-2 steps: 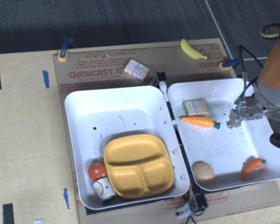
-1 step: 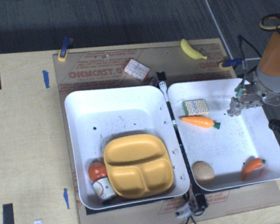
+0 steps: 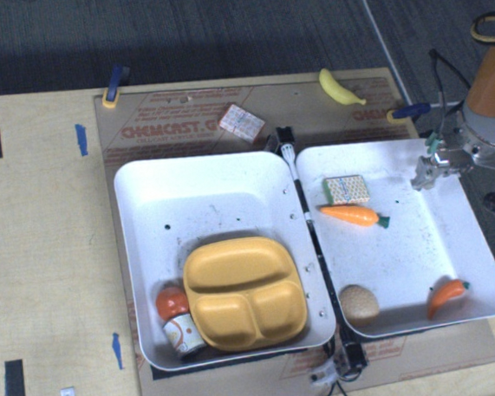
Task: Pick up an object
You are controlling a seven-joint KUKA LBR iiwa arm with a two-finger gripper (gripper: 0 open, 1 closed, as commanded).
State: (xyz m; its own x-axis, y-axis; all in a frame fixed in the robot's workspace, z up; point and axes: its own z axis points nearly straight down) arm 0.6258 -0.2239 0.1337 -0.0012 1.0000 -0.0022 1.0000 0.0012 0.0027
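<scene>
Underneath, a brown board (image 3: pixel 180 125) bears both bins (image 3: pixel 139 247), seemingly cardboard.

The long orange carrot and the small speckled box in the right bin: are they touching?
Cannot tell. In the camera view the carrot lies right under the box, with no plain gap.

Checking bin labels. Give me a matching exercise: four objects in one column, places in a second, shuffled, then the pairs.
Objects:
1. yellow divided tray
2. banana
3. long carrot
4. brown round object

Places:
A. right bin, near front-left corner
B. on the board behind the bins
C. left bin, front part
D. right bin, just in front of the speckled block

Pairs: 1-C, 2-B, 3-D, 4-A
</scene>
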